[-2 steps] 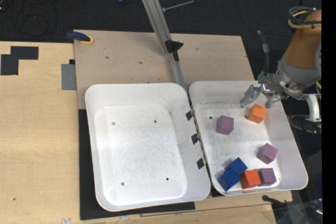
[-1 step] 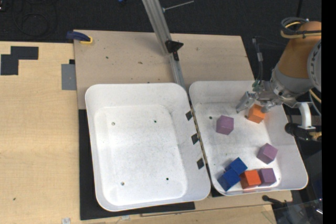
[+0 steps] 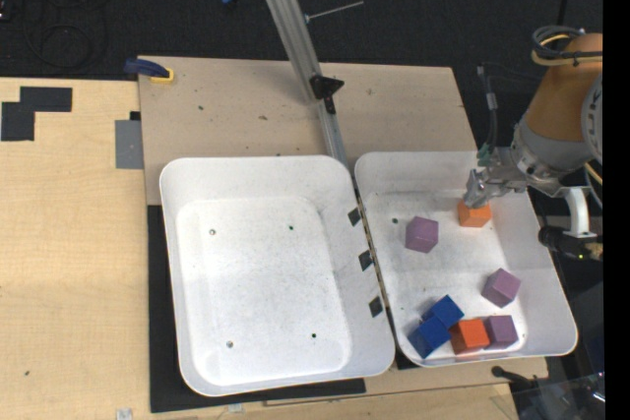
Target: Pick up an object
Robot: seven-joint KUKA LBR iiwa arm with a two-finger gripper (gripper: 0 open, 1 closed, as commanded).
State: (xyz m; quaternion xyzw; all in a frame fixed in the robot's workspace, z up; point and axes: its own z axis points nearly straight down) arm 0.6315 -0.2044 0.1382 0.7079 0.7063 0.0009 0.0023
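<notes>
orange cube, small and matte, sits in the right shallow white plastic bin, toward that bin's 1 o'clock corner. my gripper is right above it, its tip meeting the cube's top edge, and i cannot tell from this slanted view what state it is in or whether the cube is actually caught. my grey arm with its orange band comes in from 3 o'clock.

a small purple cube lies at about 8 o'clock from the orange cube, near but apart. another purple cube sits toward the bin's 4 o'clock side. along the 6 o'clock wall a cluster touches together: two blue blocks, a second orange block and a third purple block.

the left shallow white plastic bin lies just beside the right one, at its 9 o'clock, black clips between their rims. a slanted aluminium rail rises at 12 o'clock.
</notes>
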